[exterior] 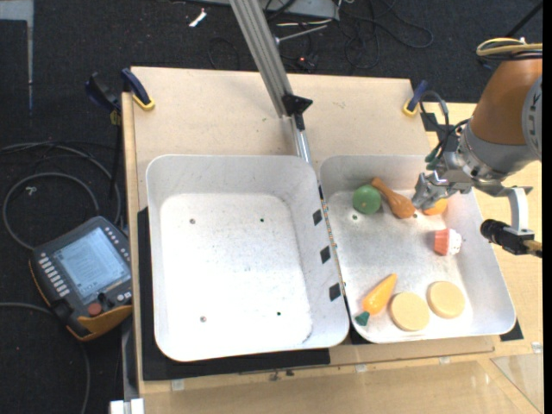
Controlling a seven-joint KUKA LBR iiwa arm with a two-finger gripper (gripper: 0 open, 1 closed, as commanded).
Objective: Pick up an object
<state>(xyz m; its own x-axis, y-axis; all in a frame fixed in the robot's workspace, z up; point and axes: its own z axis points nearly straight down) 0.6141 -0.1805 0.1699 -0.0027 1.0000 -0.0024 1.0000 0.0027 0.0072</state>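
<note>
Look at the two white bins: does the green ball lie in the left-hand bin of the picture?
No, the green ball lies in the right-hand bin, near its far edge beside the orange-brown drumstick-shaped toy.

Right bin (483, 270) contents: green ball (367, 199) near its far left corner, brown drumstick-shaped piece (393, 199) lying aslant just beside it, yellow-orange item (436, 205) partly hidden, red-white piece (447, 242) mid-right, carrot (378, 294) and two tan discs (410, 311) (447, 299) along its near edge.
</note>
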